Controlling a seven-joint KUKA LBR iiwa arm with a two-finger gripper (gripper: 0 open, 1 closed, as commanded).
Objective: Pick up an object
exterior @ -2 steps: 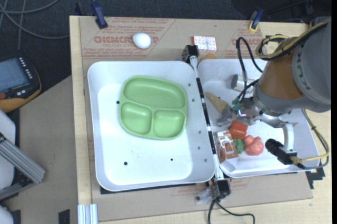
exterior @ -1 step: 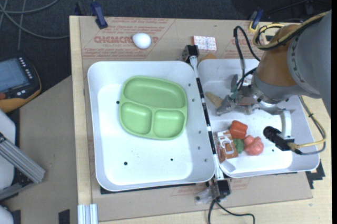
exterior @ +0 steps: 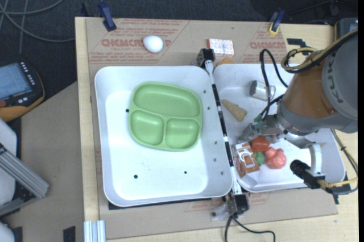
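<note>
In the right bin point(exterior: 324, 175) lie several small objects. A tan wedge point(exterior: 234, 111) and a silver cylinder point(exterior: 260, 88) sit toward the back. Near the front are a red round piece point(exterior: 260, 144), a pink-red piece point(exterior: 277, 159) and a brown-and-white packet point(exterior: 245, 159). My gripper point(exterior: 260, 128) hangs low over the bin's middle, just above the red round piece, with the grey-and-orange wrist point(exterior: 310, 100) covering most of it. A small green bit point(exterior: 259, 120) shows at the gripper's edge. Nothing can be seen held.
The left bin point(exterior: 114, 167) holds a green divided plate point(exterior: 166, 116). On the bench behind the bins rest a white egg-shaped object point(exterior: 152, 43) and a small patterned box point(exterior: 221, 46). Blue clamps point(exterior: 106, 15) grip the bench's far edge. Black cables point(exterior: 272, 67) loop by the wrist.
</note>
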